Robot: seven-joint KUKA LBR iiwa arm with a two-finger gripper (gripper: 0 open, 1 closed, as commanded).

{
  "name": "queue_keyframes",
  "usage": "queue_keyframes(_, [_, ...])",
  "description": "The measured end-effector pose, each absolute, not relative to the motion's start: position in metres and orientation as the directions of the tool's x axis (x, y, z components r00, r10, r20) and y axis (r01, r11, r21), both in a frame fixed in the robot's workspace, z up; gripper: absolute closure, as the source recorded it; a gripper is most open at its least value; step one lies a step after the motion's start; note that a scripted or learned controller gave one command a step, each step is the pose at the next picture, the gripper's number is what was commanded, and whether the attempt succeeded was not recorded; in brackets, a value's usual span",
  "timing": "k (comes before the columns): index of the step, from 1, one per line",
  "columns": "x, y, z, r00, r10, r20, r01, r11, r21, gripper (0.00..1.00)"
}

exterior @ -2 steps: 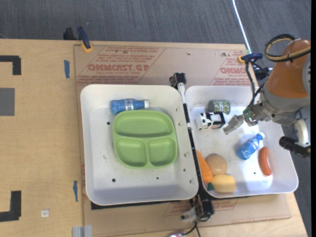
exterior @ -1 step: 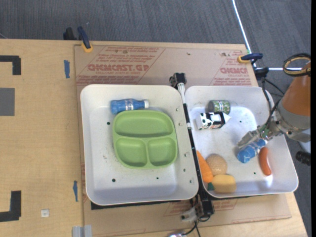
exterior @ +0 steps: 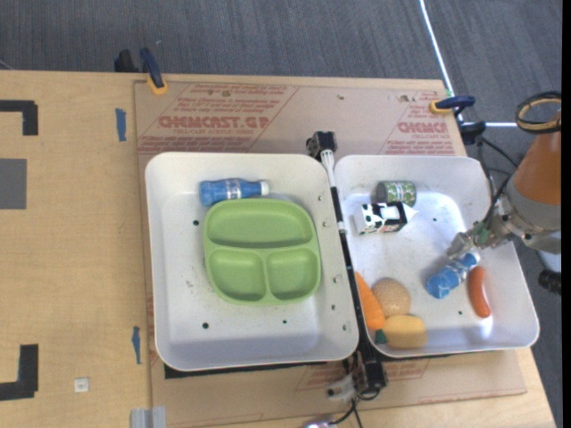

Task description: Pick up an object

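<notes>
Just beside end effector (exterior: 470, 242), blue bottle (exterior: 443, 281).

**Grey arm with an orange band**

The arm (exterior: 538, 185) enters at the right edge. Its widest visible part is a rounded orange band, smooth and without markings. Under the band comes a grey wrist section, paler and a little shiny. From there a thin metallic gripper (exterior: 471, 239) extends, light grey with small dark and greenish details. Its finer parts are too small to tell apart.
</notes>
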State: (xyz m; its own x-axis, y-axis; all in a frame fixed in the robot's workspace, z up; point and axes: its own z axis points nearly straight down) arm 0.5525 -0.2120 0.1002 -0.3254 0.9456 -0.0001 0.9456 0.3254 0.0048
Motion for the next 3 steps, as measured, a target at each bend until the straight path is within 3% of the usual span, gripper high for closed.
queue_keyframes(1, [0.529,-0.136,0.216,-0.117,0.993,0.000,0.993,0.117,0.001,1.00])
queue_keyframes(2, [0.605,-0.200,0.256,0.097,0.995,-0.001,0.995,-0.097,0.002,1.00])
queue_keyframes(3, [0.605,-0.200,0.256,0.097,0.995,-0.001,0.995,-0.097,0.001,0.00])
